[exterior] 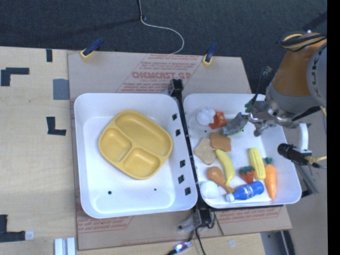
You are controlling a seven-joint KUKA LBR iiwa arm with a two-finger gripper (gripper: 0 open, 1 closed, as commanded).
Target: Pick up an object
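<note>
Your gripper (237, 124) hangs over the upper part of the right bin (294, 195), at the centre right of the frame; you cannot tell how it is set. Just beneath and left of it lie a brown bread slice (220, 142) and a red-and-white piece (217, 119). Lower down you have a banana (226, 165), corn (257, 162), a carrot (271, 180) and a blue bottle (246, 191). The left bin (87, 142) holds a yellow divided plate (135, 143).
</note>
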